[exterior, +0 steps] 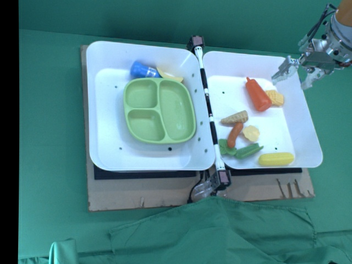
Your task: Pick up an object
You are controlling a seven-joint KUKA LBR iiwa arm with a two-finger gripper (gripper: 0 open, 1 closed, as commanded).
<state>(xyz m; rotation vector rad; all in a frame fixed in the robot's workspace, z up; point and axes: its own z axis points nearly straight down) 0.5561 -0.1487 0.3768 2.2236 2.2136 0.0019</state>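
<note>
Inside the right-hand shallow white bin (308, 126) lie all the small candidates for picking. Red plastic ketchup bottle (257, 94) lies tilted near the far side, with a small orange-yellow ridged piece (275, 98) touching its right side. Toward the bin's middle: a tan cone-shaped piece (235, 117), an orange-red sausage-shaped piece (235, 134) just below it, and a pale yellow chunk (251, 133) just beside the sausage. Green pod-shaped pieces (242, 149) lie at the near left, close to the divider. Yellow corn-like piece (276, 159) rests at the near right corner, apart from the others.

Two-finger gripper (293, 76) hovers over the far right corner of this bin, fingers spread apart, nothing between them. It is well apart from the nearest item, the ridged piece.

Left white bin (107, 147) holds a light green three-compartment plate (159, 110). Blue cup (143, 70) lies on its side just beyond the plate, beside a yellow wedge (170, 73) touching the plate's far rim. Both bins sit on brown cardboard (110, 194) over green cloth (49, 147).
</note>
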